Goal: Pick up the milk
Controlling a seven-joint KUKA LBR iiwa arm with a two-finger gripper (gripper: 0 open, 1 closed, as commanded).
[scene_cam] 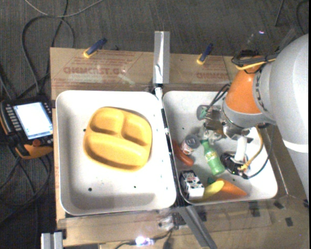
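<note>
The milk (192, 185) is a small white carton with a dark printed top, lying in the right bin (267, 188) near its front left corner. My gripper (208, 135) hangs over the middle of the same bin, above the top of a green bottle (213, 161). It is well behind the milk and a little to its right, not touching it. The grey wrist and orange band (243, 93) hide the gripper's upper part.
Beside the milk lie a yellow banana (212, 188) and an orange carrot (232, 190). A small jar (189, 146) and a red-orange item (183, 157) rest by the bin's left wall. The left bin (72, 191) holds a yellow divided plate (118, 137).
</note>
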